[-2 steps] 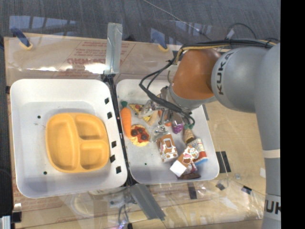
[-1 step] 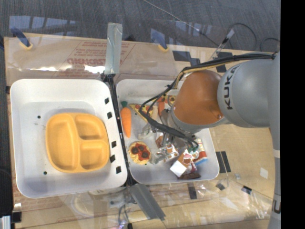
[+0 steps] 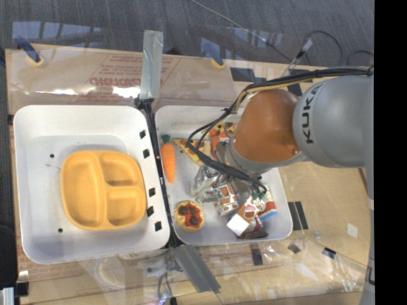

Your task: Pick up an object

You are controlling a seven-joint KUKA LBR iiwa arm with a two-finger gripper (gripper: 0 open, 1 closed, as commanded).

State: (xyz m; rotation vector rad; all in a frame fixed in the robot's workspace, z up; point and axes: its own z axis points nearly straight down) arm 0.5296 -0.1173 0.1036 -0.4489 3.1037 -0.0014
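Note:
The right bin (image 3: 280,224) holds several small items. An orange carrot (image 3: 168,161) lies by its left wall. A small round tart with red fruit (image 3: 189,215) sits near the front left corner. A pizza slice (image 3: 189,149) lies behind the carrot. A printed box (image 3: 225,197), a white block (image 3: 237,224) and other packets (image 3: 262,206) lie in the middle and front right. My gripper (image 3: 206,183) hangs low over the bin's middle, beside the printed box, under the orange band of the arm (image 3: 267,129). Nothing shows between its fingers.
The left bin (image 3: 25,170) holds a yellow divided tray (image 3: 102,188). A black divider with clips (image 3: 156,170) runs between the two bins. The grey arm (image 3: 337,119) covers the right bin's back right part. Cables (image 3: 210,132) loop from the wrist.

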